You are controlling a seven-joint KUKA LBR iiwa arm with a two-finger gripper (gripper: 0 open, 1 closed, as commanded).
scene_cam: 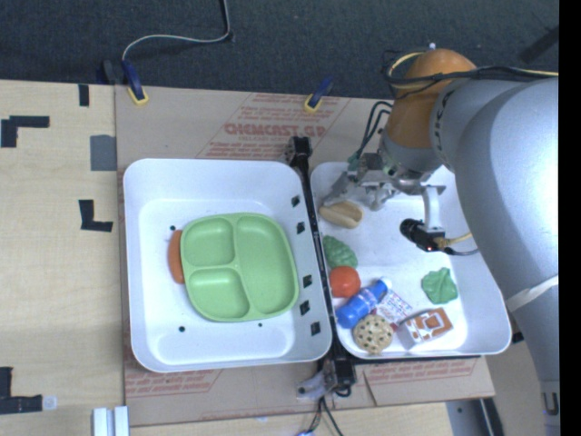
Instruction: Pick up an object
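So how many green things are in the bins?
3: the divided plate in the left bin; a leafy piece and another in the right bin. The arm may hide more.

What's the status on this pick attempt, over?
Gripper low in right bin, fingers unclear. Bread roll just beside it, not gripped. Tomato, bottle clustered nearby.

A dark grey carpeted floor (300,16) ran beyond the table's far edge, with a thin white cable (186,36) looping across it. The table (54,271) was pale wood, marked with black tape pieces (91,218). A brown cardboard sheet (245,130) lay on it, held at the far edge by blue-and-yellow clamps (134,87).
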